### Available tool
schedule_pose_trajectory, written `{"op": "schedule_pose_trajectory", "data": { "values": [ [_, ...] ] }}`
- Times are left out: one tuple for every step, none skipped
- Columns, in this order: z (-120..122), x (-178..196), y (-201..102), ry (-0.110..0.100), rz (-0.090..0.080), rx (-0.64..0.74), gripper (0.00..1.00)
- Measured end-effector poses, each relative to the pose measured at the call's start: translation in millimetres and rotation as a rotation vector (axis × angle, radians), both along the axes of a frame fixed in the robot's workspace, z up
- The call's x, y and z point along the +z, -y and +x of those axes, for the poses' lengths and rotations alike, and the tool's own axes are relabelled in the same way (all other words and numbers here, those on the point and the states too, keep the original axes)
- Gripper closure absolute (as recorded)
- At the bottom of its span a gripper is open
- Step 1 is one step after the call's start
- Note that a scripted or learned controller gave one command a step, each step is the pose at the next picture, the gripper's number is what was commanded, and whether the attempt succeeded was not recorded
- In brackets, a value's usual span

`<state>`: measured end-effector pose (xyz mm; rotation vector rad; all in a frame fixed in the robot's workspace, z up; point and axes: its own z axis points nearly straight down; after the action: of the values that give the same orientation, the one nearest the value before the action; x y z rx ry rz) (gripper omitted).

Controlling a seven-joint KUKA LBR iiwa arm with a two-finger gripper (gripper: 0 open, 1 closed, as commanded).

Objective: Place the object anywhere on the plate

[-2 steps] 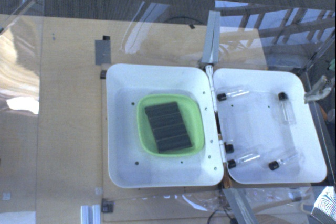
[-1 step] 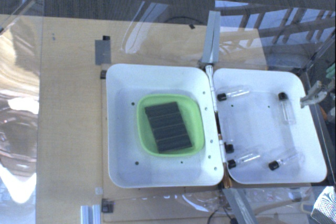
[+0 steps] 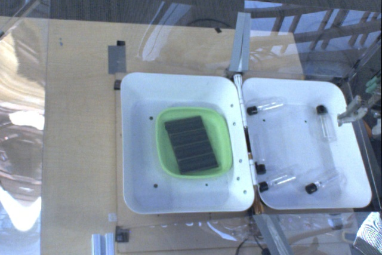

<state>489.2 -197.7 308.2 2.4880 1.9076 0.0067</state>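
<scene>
A dark grey ribbed rectangular block point(image 3: 191, 144) lies flat on a lime-green square plastic plate point(image 3: 222, 128) with rounded corners. It sits near the plate's middle, its long side tilted slightly off the plate's edges. The plate rests on the floor of the left shallow white bin point(image 3: 137, 128), nearer that bin's right wall than its left.

The right shallow white bin point(image 3: 298, 146) touches the left one along their shared wall. It holds four clear plastic tubes with black caps, one towards each corner: upper left point(image 3: 265, 107), upper right point(image 3: 323, 122), lower left point(image 3: 274, 181) and lower right point(image 3: 322, 182). All lie on their sides and well apart from each other.

At the far right edge, a pale grey shape that appears to be the robot's gripper point(image 3: 353, 111) hangs over the right rim of the right bin, just beside the upper-right tube and well apart from the plate. It is too small and too blurred to tell how far open it is or whether it has hold of anything.

Both bins stand on a light wooden bench point(image 3: 77, 128). A grey metal bracket point(image 3: 240, 42) rises behind the join between them.
</scene>
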Motion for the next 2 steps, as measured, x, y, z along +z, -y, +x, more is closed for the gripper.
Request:
{"op": "schedule_pose_trajectory", "data": {
  "values": [
    [0, 17, -3, 0.002, -0.003, 0.178, 0.00],
    [-1, -30, 5, -0.003, -0.002, 0.389, 0.00]
  ]
}}
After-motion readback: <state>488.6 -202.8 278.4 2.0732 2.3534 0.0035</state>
